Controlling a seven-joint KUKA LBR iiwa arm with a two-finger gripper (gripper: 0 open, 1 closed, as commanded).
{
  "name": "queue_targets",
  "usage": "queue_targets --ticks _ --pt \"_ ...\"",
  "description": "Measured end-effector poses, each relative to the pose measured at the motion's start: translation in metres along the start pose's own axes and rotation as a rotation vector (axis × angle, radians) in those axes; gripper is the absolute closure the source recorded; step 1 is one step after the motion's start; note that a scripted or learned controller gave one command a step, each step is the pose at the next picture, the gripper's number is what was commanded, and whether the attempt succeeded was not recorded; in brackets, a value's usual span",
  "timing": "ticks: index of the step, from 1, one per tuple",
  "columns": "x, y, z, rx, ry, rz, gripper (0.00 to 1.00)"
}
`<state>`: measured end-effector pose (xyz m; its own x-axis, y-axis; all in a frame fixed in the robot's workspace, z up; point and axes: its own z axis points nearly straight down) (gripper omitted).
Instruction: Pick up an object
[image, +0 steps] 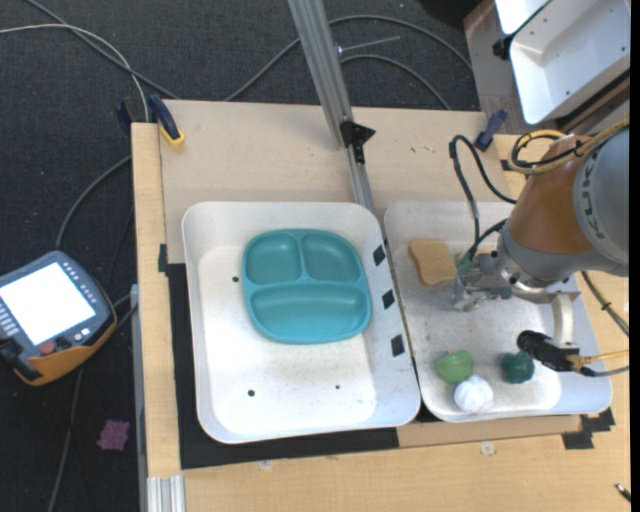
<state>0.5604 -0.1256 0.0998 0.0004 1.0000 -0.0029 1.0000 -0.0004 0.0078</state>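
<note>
Reaching target: nothing is seen between the fingers, so a pick is judged not yet made.
Nearest objects: a white ball (473, 394), light green piece (455, 365) and dark green piece (517, 368) are clustered at the lower edge of the right bin (500, 215), below the pincer.
Gripper (467, 296): set low at right of centre; whether it is parted or closed cannot be told.
Tan block (433, 262): lying just up-left of the fingertips, possibly touching; judged the closest candidate.
Left bin (215, 330): a teal tray (305, 285) is held there, well apart.

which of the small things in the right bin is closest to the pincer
The tan sponge-like piece, just left of the pincer; the other three sit lower.
</note>
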Motion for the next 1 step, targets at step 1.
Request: queue_targets --ticks 1 --pt "0.0040 -0.0014 -0.0446 0.003 0.002 -0.002 1.00"
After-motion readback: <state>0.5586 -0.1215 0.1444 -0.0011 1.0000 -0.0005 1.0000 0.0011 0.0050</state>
